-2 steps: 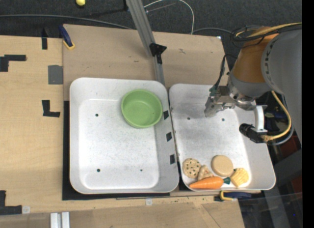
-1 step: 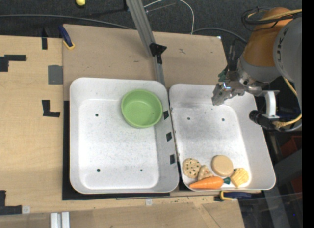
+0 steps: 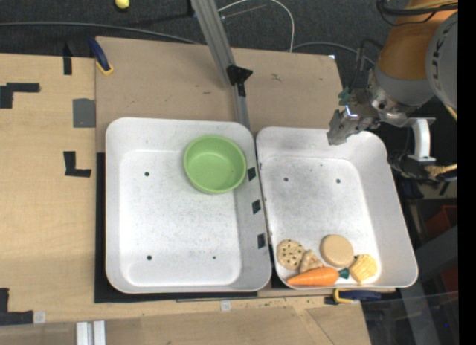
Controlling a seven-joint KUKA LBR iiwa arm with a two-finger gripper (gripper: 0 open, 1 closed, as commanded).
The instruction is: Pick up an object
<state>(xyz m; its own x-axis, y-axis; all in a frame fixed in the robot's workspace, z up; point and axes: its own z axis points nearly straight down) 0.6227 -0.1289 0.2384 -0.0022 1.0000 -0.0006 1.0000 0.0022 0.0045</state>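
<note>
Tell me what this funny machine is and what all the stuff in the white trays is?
That is a robot arm, grey and orange, reaching in from the right. Its grabbing part, the end effector, hangs over the far edge of the right bin and carries nothing that I can see. One camera looks down from above at a slant. The left bin holds a green bowl. The near corner of the right bin holds toy food: a cookie, a tan round piece, a carrot and a small yellow piece. A yellow ball lies on the floor beyond.
</note>
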